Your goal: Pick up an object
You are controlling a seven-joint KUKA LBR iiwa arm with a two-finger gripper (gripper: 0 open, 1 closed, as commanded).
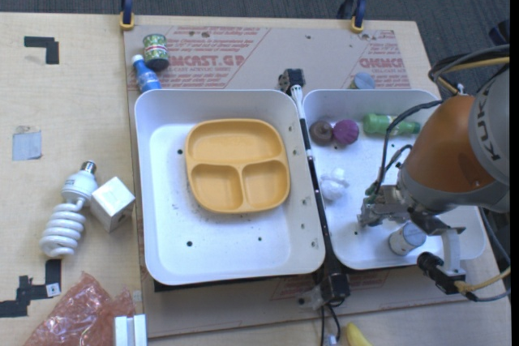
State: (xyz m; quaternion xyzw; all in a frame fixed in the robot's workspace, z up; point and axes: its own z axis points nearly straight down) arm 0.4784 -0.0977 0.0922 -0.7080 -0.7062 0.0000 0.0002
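In the right bin (357,255) lie a purple ball (347,131), a brown ring-shaped piece (322,132), a green object (381,124) and a crumpled white object (333,185). A small grey-white cylinder (405,238) rests near the bin's front right. My gripper (371,215) reaches down low over the bin floor, just left of that cylinder and right of the white object. The orange band of the arm (454,146) covers the bin's right part. I see nothing held between the fingers.
The left bin (162,247) holds a yellow divided plate (238,164). Outside to the left lie a spiral light bulb (66,211), a white cube (112,202) and a red mesh bag (77,316). A small bottle (149,61) lies behind the left bin.
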